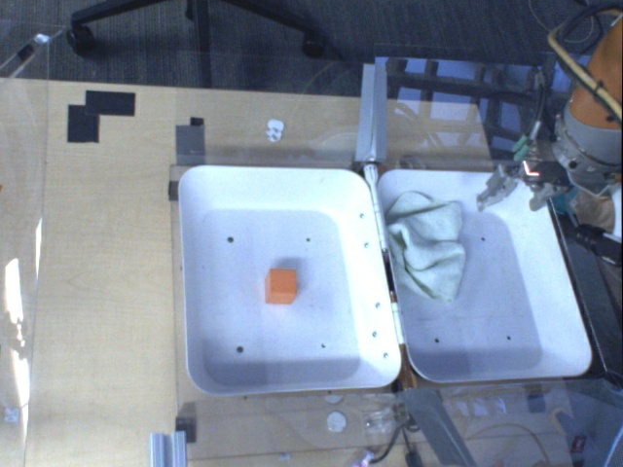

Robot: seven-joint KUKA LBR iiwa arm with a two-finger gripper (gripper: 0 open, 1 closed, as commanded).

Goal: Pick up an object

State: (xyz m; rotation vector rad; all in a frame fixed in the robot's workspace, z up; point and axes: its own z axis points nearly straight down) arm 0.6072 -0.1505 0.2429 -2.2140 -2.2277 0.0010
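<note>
I have the hand (516,190) spread open and holding nothing, over the far edge of the right bin (506,358).

Largest first: the table (97,290) carries both bins, and the left bin (209,358) lies well off to the hand's left, past the divider. The crumpled pale green cloth (428,243) sits in the right bin, just left of the hand and a little nearer me. The small orange cube (281,286) rests mid-floor in the left bin, well apart from the hand.

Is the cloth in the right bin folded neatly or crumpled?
Crumpled. The pale green cloth lies bunched in uneven folds against the left wall of the right bin.
</note>
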